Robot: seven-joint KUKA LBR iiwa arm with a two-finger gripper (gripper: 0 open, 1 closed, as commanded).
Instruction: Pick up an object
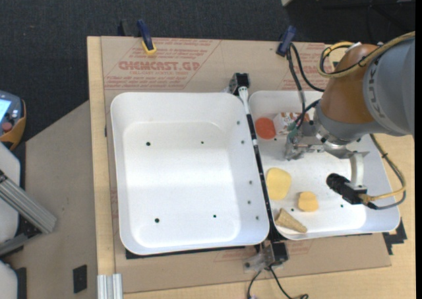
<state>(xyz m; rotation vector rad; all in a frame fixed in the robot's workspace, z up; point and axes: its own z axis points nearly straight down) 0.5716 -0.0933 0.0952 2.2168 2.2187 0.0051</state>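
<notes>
Two white bins are seen side by side on the tabletop (165,60). In the right bin (369,222), the claw (293,149) is lowered beside a red object (265,128), with yellow pieces (278,183) lying nearer.

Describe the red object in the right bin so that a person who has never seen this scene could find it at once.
Find the right bin, the one where the grey and orange arm reaches in. Along its left wall, near the far end, lies the red object, just left of the gripper. It is the one red, round piece; the pale yellow piece, the small yellow piece and the tan wedge lie nearer the front.
</notes>
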